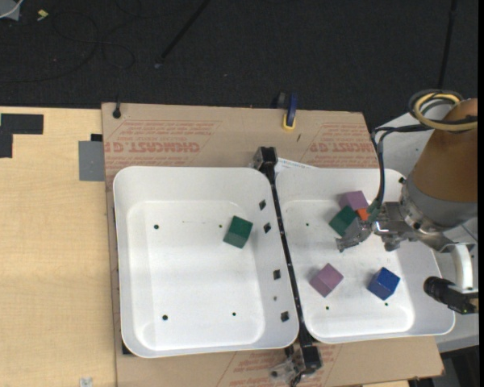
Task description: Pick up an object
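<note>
- Two white bins sit side by side on the desk point(40, 240): the left bin point(145, 329) and the right bin point(419, 321), joined by a black strip with clamps, probably to stop them sliding when the arm pushes on things.
- Under them lies a brown cardboard sheet point(194, 135), held by a small clamp point(289, 111) at its far edge, I think for the same reason.
- One green cube point(238, 232) lies alone in the left bin, well apart from the rest.
- Four blocks are spread in the right bin: a dark green block point(342, 219), a purple block point(354, 200) just behind it, a second purple block point(326, 279) nearer to the camera, and a blue block point(383, 283) beside that one.
- A small orange thing point(363, 214) shows next to the dark green block; I cannot say what it is.
- The gripper point(353, 239) is low over the right bin, just beside the dark green block, so this block seems to be the one it aims at.
- I cannot tell if it is apart or together, or if it touches the block; the metal parts are too dark and small.
- No block is visibly between its tips, so I judge the pick as not yet made.
</note>
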Tool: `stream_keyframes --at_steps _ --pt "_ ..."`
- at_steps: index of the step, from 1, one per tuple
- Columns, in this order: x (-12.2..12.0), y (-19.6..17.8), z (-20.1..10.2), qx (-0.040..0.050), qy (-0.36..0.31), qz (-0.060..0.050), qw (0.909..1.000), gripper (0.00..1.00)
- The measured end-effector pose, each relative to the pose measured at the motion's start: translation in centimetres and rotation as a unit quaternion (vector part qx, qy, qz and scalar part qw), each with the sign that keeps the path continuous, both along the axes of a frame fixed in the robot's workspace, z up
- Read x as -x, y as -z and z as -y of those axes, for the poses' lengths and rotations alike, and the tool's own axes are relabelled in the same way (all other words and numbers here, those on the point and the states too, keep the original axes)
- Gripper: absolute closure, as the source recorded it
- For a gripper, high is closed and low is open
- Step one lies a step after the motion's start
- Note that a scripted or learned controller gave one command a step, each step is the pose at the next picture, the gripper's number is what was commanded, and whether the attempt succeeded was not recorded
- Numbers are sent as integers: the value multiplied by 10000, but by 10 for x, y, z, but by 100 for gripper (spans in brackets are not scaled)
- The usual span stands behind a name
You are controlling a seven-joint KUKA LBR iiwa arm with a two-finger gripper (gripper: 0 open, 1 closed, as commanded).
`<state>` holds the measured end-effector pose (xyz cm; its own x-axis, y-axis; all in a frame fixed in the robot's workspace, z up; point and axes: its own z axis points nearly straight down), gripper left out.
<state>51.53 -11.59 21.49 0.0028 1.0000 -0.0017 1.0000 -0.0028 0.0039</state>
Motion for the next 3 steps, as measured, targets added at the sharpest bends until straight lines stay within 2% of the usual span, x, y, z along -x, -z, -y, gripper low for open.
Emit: stream_keyframes --at_steps 1,2,3 --pt "-56 -14 -13 -7 -29 -7 10000 100" --pt "0 -20 -50 -20 -23 -52 10000 100" --pt "-57 -88 -80 -8 -37 12 10000 100"
